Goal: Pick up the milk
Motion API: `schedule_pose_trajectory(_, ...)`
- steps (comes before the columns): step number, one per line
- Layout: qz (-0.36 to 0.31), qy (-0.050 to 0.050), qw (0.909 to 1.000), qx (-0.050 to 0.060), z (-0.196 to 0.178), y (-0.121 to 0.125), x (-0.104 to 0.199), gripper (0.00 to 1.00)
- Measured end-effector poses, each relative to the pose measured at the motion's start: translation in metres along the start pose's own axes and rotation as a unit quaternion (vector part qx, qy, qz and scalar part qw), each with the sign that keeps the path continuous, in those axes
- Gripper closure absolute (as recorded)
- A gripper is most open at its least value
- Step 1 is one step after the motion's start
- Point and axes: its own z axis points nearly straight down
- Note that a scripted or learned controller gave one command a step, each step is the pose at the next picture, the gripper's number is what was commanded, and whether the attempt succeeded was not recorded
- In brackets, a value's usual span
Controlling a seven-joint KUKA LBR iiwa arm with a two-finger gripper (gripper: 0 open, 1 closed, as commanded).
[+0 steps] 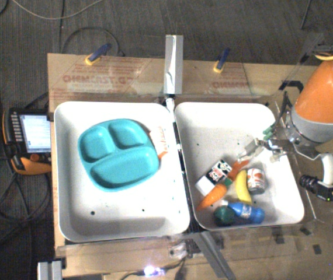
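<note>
while the arm (321, 101) reaches in from the right, its end effector (254, 149) hangs over the right bin (213, 124), above the upper edge of the object pile; whether it is released or clenched cannot be told. the milk (215, 177), a small cow-patterned carton, lies in the right bin touching a carrot (213, 195), near a banana (242, 186), a can (256, 179) and a blue bottle (245, 213). a teal divided plate (118, 153) sits in the left bin (73, 214).
</note>
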Motion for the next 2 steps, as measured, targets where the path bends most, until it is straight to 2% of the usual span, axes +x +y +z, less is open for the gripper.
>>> schedule_pose_trajectory(1,-0.099,-0.001,0.9951,-0.001,-0.072,0.005,0.049,0.0)
schedule_pose_trajectory(2,-0.22,-0.001,0.9756,-0.001,-0.054,-0.022,0.046,0.0)
